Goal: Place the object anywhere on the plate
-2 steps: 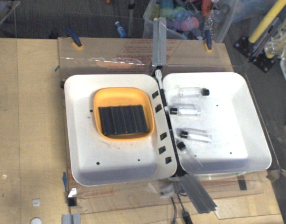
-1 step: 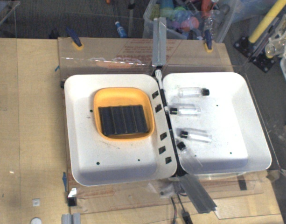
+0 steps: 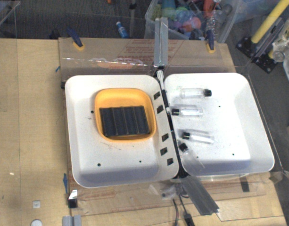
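Camera view: the left bin [image 3: 78,126] is a shallow white tray of smooth, matte plastic with rounded corners, flecked with a few small dark dots. In it sits the plate [image 3: 101,102], a rounded square dish in glossy orange-yellow with a raised rim. A black slab [image 3: 124,121] lies flat inside the plate, rectangular, dull and ribbed with lengthwise grooves. It covers most of the plate's floor, and I cannot tell whether it is a loose thing or an insert.

The right bin [image 3: 238,126] is the same white tray. It holds three clear tubes with black caps, all lying on their sides and apart from one another: the top tube [image 3: 194,92], the middle tube [image 3: 186,111] and the lower tube [image 3: 197,136]. Their clear bodies almost vanish against the white, so their contents are beyond me. A small black piece [image 3: 183,146] lies just beside the lower tube, its shape too small to make out.

A row of black tabs [image 3: 162,124] runs along the seam between the bins. Behind them a grey metal bar [image 3: 161,41] stands upright, and a clear tub [image 3: 196,8] of coloured toys is cut off by the top edge. Faint reddish print on the sheet [image 3: 135,51] behind the bins is too blurred to read.

Whether my gripper is apart or together I cannot tell.
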Robot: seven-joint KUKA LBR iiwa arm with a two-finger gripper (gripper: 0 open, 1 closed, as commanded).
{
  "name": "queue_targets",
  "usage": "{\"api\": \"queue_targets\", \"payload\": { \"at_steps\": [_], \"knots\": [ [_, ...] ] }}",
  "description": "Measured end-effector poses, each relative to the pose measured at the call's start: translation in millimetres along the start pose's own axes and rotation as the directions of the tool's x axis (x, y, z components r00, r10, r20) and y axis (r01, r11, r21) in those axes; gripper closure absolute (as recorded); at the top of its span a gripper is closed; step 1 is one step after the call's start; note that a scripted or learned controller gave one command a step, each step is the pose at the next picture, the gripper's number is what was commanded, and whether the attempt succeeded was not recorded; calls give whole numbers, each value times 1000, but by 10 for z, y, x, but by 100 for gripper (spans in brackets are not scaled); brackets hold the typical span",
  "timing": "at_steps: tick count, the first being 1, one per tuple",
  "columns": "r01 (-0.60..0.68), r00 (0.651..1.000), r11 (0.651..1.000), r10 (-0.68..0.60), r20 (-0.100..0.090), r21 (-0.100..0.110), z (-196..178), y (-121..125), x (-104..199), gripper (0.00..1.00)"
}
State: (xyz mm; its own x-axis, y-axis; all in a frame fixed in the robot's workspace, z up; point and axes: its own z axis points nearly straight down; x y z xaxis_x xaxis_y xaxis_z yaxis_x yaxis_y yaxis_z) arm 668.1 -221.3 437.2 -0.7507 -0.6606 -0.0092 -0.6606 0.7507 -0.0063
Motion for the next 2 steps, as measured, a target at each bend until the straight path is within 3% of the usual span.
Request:
{"api": "queue_targets", "payload": {
  "at_steps": [1,2],
  "knots": [
    [344,939,939,-344,1,-2,4,1,0,100],
    [512,859,859,-512,1,-2,6,2,-1,100]
  ]
}}
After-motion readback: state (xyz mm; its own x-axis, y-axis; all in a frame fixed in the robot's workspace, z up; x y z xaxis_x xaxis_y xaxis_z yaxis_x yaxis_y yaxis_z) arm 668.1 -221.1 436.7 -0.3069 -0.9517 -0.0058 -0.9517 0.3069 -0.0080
